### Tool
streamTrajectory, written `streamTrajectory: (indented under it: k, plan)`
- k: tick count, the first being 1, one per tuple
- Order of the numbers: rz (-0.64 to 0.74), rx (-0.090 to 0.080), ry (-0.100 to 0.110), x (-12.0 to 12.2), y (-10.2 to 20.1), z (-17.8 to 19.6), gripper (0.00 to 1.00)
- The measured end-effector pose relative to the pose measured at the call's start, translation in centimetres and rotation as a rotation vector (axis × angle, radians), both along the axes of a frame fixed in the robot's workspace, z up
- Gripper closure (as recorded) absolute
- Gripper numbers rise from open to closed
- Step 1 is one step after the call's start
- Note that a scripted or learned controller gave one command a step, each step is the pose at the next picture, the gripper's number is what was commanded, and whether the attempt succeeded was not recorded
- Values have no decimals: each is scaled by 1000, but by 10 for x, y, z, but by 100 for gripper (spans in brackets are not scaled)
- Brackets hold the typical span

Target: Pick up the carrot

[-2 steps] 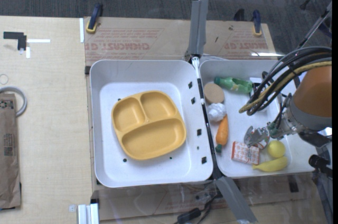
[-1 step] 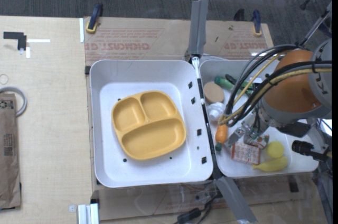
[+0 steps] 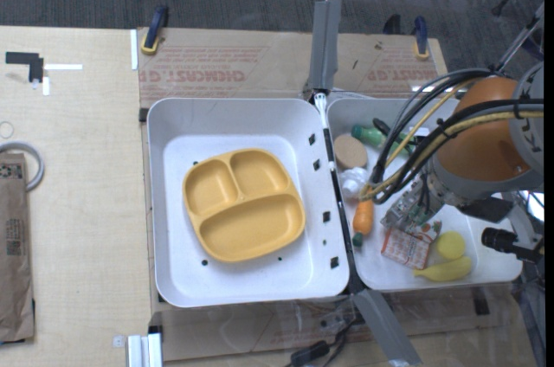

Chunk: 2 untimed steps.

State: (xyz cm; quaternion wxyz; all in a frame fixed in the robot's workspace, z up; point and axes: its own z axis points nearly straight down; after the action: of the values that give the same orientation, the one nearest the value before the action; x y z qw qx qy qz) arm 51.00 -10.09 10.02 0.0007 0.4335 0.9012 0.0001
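The carrot (image 3: 363,218) is a short orange piece lying in the right bin (image 3: 485,266) near its left wall, just below a small white object (image 3: 352,181). My gripper (image 3: 414,208) hangs low over the middle of the right bin, a little to the right of the carrot, under the orange-banded wrist and a bundle of cables. Its fingertips are lost among the cables and the items beneath it. Nothing visibly sits between the fingers.
The left bin (image 3: 173,270) holds a yellow divided plate (image 3: 243,203). In the right bin lie a tan round disc (image 3: 351,151), a green item (image 3: 370,133), a red-and-white packet (image 3: 405,248), a yellow lemon (image 3: 450,246) and a yellow banana (image 3: 443,271).
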Motion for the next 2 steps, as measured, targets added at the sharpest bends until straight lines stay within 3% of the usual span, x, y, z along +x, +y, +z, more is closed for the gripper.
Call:
streamTrajectory:
  k: [1,2]
  plan:
    - [280,-1,-2,63,-35,-4,100]
    - [646,-2,-4,81,-28,-8,100]
